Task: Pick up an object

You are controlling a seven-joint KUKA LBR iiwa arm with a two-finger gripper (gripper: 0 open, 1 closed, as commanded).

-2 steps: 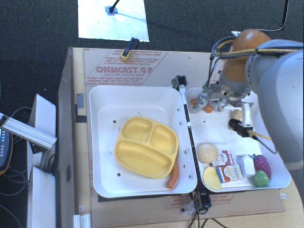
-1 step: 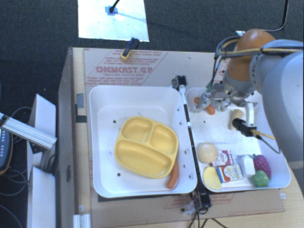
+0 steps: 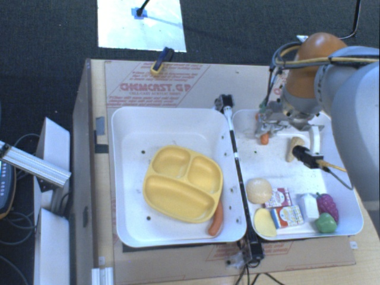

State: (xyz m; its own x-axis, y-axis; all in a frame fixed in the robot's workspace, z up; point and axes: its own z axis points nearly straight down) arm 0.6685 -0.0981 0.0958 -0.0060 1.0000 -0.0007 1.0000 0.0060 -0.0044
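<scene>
My gripper [image 3: 266, 125] hangs low over the far left part of the right bin [image 3: 350, 212]. Just below its tip lies a small orange carrot-like piece [image 3: 264, 139], close to the gripper or touching it; I cannot tell which. Nothing is lifted clear of the bin floor. A beige piece [image 3: 293, 148] lies a little to the carrot's right.
At the near end of the right bin are a round bun [image 3: 259, 190], a yellow disc [image 3: 263, 224], a red-and-white carton [image 3: 285, 208], a white block [image 3: 309, 205], purple grapes [image 3: 327, 205] and a green pepper [image 3: 325, 222]. The left bin [image 3: 127, 159] holds a yellow divided plate [image 3: 183, 183] and a sausage [image 3: 217, 219].
</scene>
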